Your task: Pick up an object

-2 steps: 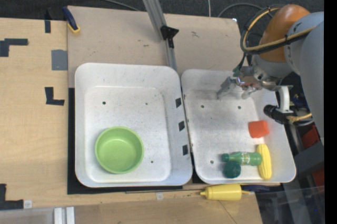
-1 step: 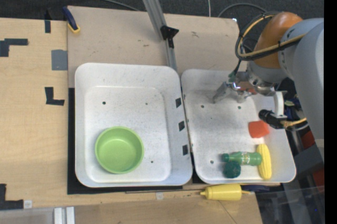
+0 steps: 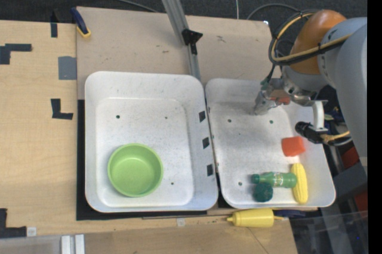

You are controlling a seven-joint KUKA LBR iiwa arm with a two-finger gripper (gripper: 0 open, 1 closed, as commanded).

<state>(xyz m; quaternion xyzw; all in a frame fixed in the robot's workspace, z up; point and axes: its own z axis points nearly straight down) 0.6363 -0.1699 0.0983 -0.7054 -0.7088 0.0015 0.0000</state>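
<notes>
Although the gripper (image 3: 262, 105) sits low over the bare upper part of the right bin (image 3: 239, 139), right of centre in the frame, its tip is too small and blurred to tell how it is set, and nothing shows caught in it. Below it and to the right, near the bin's right wall, lies a small orange block (image 3: 292, 146), well apart from the tip. Lower still, toward the lower right of the frame, a green bottle (image 3: 273, 180) lies on its side, with a dark green piece (image 3: 262, 191) touching it below and a yellow banana-shaped toy (image 3: 299, 182) upright at its right end. The orange block looks the easiest pick: probably light and stiff, standing free, with flat sides to pinch across. The bottle would likely roll and slip unless taken across its middle. In the left bin (image 3: 143, 83), at lower left, rests a green bowl (image 3: 135, 169); its thin rim is the only hold.
</notes>
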